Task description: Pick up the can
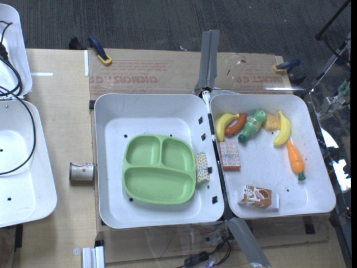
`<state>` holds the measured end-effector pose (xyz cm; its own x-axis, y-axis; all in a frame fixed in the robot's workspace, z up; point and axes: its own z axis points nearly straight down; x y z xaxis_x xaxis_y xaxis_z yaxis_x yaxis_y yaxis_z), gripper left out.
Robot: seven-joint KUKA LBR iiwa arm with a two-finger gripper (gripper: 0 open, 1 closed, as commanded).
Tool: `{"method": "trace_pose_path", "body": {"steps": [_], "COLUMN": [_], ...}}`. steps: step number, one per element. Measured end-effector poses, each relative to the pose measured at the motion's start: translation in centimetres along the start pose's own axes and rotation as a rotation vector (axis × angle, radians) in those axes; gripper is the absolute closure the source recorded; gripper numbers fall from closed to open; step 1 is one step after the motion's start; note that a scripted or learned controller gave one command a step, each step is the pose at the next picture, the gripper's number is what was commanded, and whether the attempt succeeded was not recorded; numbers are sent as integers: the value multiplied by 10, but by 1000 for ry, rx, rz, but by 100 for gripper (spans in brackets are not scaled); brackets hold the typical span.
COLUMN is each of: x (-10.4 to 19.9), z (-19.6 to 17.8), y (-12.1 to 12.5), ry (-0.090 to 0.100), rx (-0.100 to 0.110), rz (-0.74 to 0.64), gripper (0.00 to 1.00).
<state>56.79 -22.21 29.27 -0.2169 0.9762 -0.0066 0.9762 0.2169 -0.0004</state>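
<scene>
Can (82,172) is lying on its side on the surface (61,94), outside both bins, just beside the outer wall of the left bin (106,149). That is the side away from where the arm reaches in. Its long axis is running roughly left-right across the view, level with the surface. One end is pointing at the bin wall, the other at the white tub (22,166) further left. Whether it is touching the wall, can't tell.

Tool: how far it is open and whether it is holding anything, can't tell from this frame.

Left bin is carrying a green divided plate (160,169), with a small packet (202,168) sitting against the plate's right edge.

Right bin (312,149) is holding two bananas (223,124) (284,128), a green bottle (252,124), a carrot (295,158), a red-and-white box (230,155) and a small carton (258,197). All of these are lying well apart from the can, with the whole left bin sitting between them.
</scene>
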Motion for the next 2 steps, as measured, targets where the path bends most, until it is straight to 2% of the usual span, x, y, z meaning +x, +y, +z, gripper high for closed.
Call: {"method": "trace_pose_path", "body": {"steps": [1,2], "x": [0,-3], "z": [-9,25], "y": [1,18], "ry": [-2,6], "rx": [0,0], "rz": [-2,-209], "gripper": [100,100]}}
